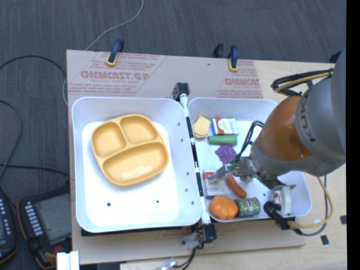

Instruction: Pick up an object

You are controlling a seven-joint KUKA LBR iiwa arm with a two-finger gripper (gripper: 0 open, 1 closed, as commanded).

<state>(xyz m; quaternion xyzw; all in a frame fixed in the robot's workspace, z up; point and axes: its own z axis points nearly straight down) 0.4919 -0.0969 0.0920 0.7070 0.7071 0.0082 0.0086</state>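
My gripper [225, 174] is low in the right bin [264, 104], near its left-centre. It hangs just above the upper end of a red sausage [238, 188], with purple grapes [225, 153] right behind it. An orange [223, 207] and a green can [248, 207] lie at the front of this bin. Nothing shows as lifted by the gripper. The grey and orange arm hides the bin's right half.
At the back of the right bin lie a green cucumber [222, 140], a red-and-white box [225, 126] and a ridged cracker [201, 127]. A white cup [281, 198] sits at front right. The left bin [84, 201] holds a yellow divided plate [130, 149].
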